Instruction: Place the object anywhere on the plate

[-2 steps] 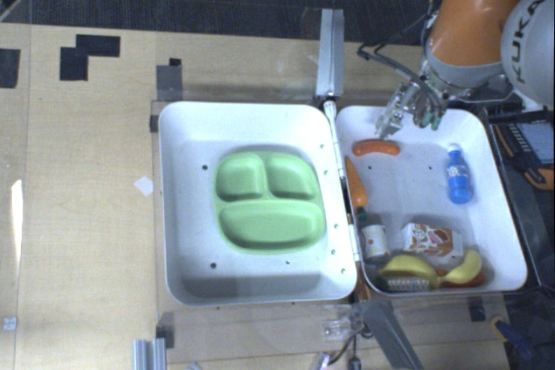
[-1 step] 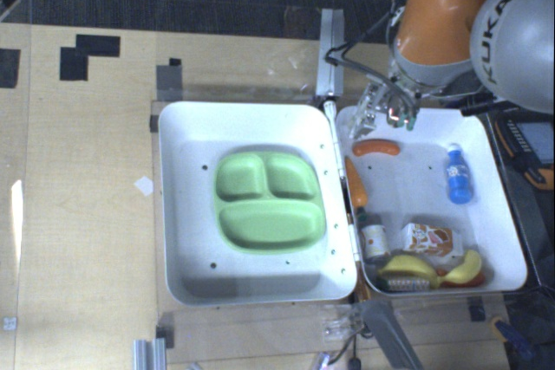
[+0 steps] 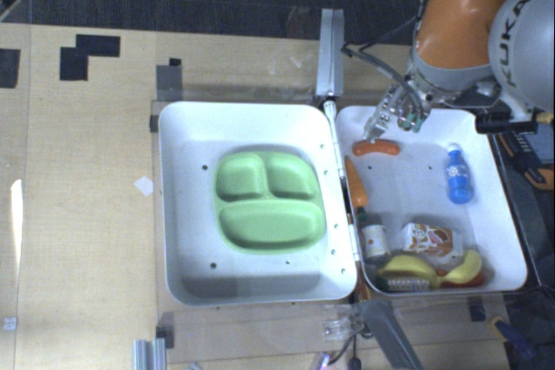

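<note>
A green divided plate [image 3: 267, 199] lies in the left bin [image 3: 186, 264]. In the right bin [image 3: 503, 269] lie a sausage [image 3: 376, 149] near the back left, a carrot [image 3: 355, 185] along the left wall, a blue bottle [image 3: 458, 177], a small can [image 3: 374, 240], a snack packet [image 3: 430, 239] and bananas [image 3: 431, 269]. My gripper [image 3: 384, 124] hangs just above the sausage at the back of the right bin, fingers pointing down and left. Nothing shows between them.
A metal divider post [image 3: 329, 56] stands between the bins at the back. The arm's orange band [image 3: 460, 9] and grey wrist [image 3: 520, 30] loom over the right bin's back right corner. Cables [image 3: 381, 56] trail behind the gripper.
</note>
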Motion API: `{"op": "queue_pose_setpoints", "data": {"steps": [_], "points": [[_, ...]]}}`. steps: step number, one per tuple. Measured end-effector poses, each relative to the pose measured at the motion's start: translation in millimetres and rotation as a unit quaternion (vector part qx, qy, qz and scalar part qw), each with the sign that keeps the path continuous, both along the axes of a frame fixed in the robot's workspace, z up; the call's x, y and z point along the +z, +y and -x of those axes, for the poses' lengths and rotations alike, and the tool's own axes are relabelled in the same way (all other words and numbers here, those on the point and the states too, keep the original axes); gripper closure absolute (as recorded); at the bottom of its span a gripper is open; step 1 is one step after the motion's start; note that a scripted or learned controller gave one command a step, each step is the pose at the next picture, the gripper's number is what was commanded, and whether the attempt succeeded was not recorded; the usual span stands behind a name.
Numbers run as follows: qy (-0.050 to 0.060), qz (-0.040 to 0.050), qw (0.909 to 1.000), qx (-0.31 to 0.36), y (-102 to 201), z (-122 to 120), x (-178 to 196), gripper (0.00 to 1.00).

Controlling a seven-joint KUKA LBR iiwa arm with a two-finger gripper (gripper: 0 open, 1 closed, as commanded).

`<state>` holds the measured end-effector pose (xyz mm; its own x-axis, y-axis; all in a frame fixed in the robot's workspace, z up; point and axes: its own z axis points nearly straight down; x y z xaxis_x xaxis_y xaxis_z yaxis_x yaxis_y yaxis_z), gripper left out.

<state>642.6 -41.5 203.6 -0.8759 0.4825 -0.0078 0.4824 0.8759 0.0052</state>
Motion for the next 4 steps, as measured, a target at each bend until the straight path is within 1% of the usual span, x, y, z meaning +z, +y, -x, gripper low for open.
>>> {"op": "queue_pose_setpoints", "data": {"steps": [1,2,3,4], "points": [[-0.001,0.0000,0.9973,-0.074,-12.5,34.0,83.1,1.00],[0.001,0.0005,0.9995,0.033,-15.3,25.0,-12.5,1.00],[-0.001,0.0012,0.9820,0.189,39.9,16.4,-16.4,1.00],[0.000,0.0024,0.9733,0.229,-5.8,110.6,-17.3,1.00]]}}
